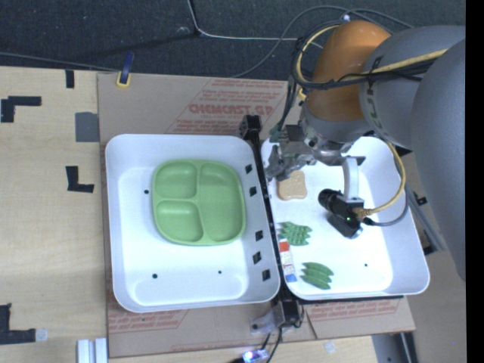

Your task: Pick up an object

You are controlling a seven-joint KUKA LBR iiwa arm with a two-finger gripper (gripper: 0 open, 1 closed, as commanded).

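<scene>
My gripper hangs over the left part of the right bin, right above a tan bread-like piece that lies on the bin floor. Whether the fingers touch the piece is hidden by the wrist. A green leafy toy lies below it, and a green pea pod sits near the bin's front. A small red, white and blue stick rests by the left wall.
The left bin holds a green divided plate. A black camera-like unit with a yellow cable hangs off the arm over the right bin. Black clips line the divider between the bins.
</scene>
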